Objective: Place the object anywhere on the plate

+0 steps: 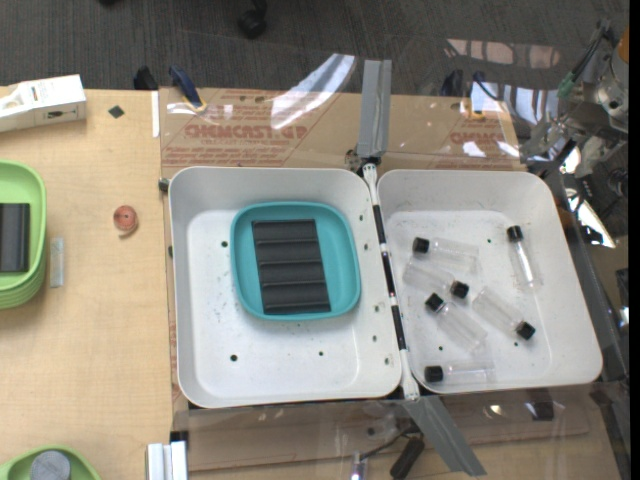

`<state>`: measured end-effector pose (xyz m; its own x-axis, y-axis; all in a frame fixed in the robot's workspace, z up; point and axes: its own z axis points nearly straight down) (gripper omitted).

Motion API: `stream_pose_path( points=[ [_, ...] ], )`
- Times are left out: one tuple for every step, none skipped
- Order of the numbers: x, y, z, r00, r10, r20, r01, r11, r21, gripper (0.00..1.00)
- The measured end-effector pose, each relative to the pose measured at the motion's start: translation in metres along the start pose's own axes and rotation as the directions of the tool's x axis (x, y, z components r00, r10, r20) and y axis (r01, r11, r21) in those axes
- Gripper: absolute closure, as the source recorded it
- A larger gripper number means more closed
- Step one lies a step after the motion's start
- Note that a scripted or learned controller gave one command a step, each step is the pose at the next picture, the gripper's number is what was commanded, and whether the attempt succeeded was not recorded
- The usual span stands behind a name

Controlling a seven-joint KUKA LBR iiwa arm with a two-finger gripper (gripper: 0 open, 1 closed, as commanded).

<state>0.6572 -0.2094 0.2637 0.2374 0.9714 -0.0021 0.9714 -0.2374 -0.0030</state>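
White plastic, two shallow bins side by side on your wooden bench [90,358].

- Left bin [200,358]: holds a teal plate [345,268], square with rounded corners, sitting slightly above the bin's centre.
- Black ribbed block [290,264]: lies flat on the plate, near its middle, its ridges running up and down the view. No part of it hangs over the plate's rim.
- Right bin [560,358]: holds clear vials [521,258] with black caps. You can count six caps. The vials lie on their sides, scattered and pointing different ways, some close together near the bin's centre.
- Pincer: you cannot tell its state from this view.
- Metal hardware and cables [598,93]: crowd the upper right corner, beyond the right bin. It is too cluttered for you to tell the parts apart.
- Brown sheet with red print [260,123]: lies under the far edges of both bins.
- Grey bar [375,108]: stands behind the seam between the bins.
- Left of the bins: a green dish [25,183] at the edge, a small reddish disc [124,218] and a white box [40,101] at the far corner.
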Motion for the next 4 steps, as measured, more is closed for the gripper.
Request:
stream_pose_path(
  points=[
    [-0.0026, 0.0026, 0.0044, 0.998, 0.062, -0.001, -0.062, 0.998, -0.001, 0.0],
    [-0.003, 0.0027, 0.0138, 0.995, 0.096, 0.0, -0.096, 0.995, 0.001, 0.0],
    [0.0013, 0.0012, 0.0123, 0.992, 0.13, -0.001, -0.13, 0.992, 0.0, 0.0],
    [0.0052, 0.0001, 0.0112, 0.986, 0.164, -0.001, -0.164, 0.986, 0.001, 0.0]
  ],
)
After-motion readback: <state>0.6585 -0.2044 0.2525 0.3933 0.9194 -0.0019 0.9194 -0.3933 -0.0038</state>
